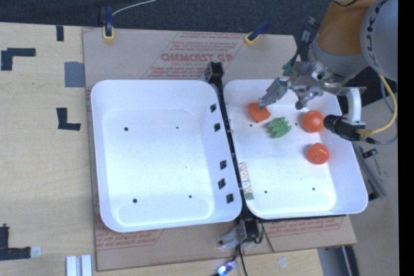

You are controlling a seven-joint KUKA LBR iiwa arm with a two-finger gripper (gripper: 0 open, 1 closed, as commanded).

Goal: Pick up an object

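Camera view: gripper (286, 98) hovers over the right bin (291, 200), fingers spread apart, holding nothing. Below it lie an orange piece (259, 112), green leafy toy (279, 127) and two tomatoes (312, 121).

three orange-red pieces (259, 112), one green piece (279, 127)

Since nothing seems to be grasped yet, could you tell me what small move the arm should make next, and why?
Probably lower the gripper straight down. Its open fingers hang above the right white bin, one tip beside the small orange-red block and the leafy green piece just below, with nothing between them.
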